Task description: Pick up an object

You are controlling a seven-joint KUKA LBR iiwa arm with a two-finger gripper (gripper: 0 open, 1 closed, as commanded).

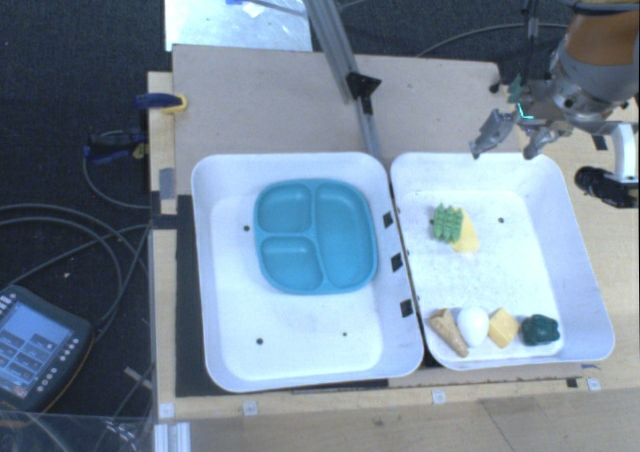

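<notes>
I see the blue divided plate point(315, 236) lying mid-left bin point(225, 340); in the right bin point(570, 240) a green-and-yellow piece point(452, 227) sits centrally; cone point(448, 331), egg point(473, 325), cheese point(502, 327), broccoli point(540, 329) line its near edge; my tool point(515, 138) hovers over its far edge, fingers apart, holding nothing.

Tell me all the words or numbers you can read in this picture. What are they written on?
There are none I can read.
The handheld screen at the lower left shows rows of buttons, too small and blurred to read.
The blue divided plate, the two white bins and the toy foods bear no writing that I can see.
The gripper shows a small green light, no letters.
</notes>
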